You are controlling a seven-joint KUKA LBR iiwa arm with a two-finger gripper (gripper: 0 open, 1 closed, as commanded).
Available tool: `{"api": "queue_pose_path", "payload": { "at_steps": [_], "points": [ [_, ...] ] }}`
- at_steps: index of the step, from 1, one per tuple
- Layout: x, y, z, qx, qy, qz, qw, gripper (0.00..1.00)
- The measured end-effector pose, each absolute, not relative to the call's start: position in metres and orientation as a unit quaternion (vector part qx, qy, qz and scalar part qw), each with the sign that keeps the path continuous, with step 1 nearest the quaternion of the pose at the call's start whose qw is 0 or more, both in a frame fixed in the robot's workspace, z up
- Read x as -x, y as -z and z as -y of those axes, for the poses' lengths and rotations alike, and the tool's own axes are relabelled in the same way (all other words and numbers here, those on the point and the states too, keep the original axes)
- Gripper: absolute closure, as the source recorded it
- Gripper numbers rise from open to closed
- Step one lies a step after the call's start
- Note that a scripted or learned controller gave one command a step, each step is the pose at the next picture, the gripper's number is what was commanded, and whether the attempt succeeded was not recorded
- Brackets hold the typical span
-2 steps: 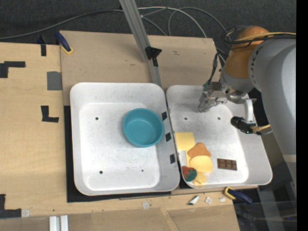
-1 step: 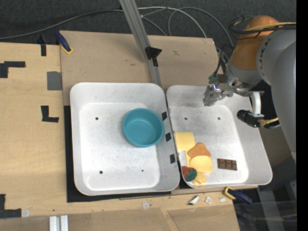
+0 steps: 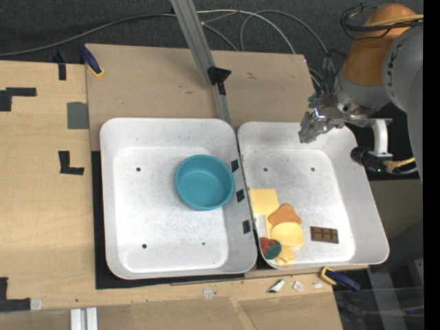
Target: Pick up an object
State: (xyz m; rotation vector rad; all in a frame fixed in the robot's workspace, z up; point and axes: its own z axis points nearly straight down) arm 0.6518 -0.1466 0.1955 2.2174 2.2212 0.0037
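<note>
Toy food pile lies well below jaws.

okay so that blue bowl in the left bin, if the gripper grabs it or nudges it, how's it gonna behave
The blue bowl looks rigid and thin-walled, so probably light. Sitting upright on a broad base, it would likely slide rather than tip. Its smooth curved rim may slip from the fingers.

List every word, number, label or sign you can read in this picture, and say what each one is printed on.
None can be read.
Blue bowl: plain, no print.
Brown bar: surface too small to tell any marking.
White tags on the bench edge: too small to read.
</note>
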Motion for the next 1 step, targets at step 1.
{"api": "queue_pose_path", "payload": {
  "at_steps": [1],
  "points": [
    [-0.6524, -0.2444, 0.1461, -0.706, -0.001, -0.708, 0.001, 1.0]
  ]
}}
